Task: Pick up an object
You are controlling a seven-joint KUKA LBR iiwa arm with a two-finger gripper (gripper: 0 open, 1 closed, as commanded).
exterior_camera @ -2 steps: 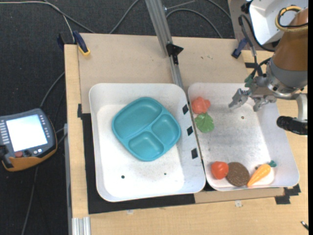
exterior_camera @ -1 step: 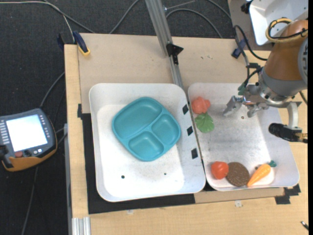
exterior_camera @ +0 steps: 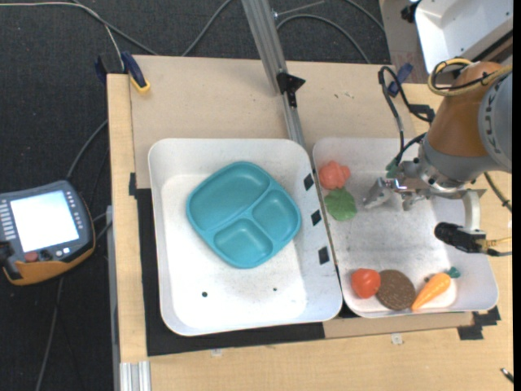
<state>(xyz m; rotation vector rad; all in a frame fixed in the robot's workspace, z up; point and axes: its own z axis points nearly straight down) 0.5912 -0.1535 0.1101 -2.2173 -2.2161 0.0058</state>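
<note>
Metal gripper (exterior_camera: 389, 194), finger state unclear, hovers over the speckled right bin (exterior_camera: 488, 296) beside a round green toy (exterior_camera: 341, 206).

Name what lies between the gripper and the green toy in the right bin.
Nothing: in the camera view, bare white bin floor separates the gripper from the green toy.

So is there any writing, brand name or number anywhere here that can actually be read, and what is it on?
None can be read.
Handheld control pad left of the bench: its screen glows blank white, and its buttons are too small to read.
Teal divided plate, the white bins and the toy foods such as the carrot: no lettering visible.
Robot arm: no legible label.
</note>
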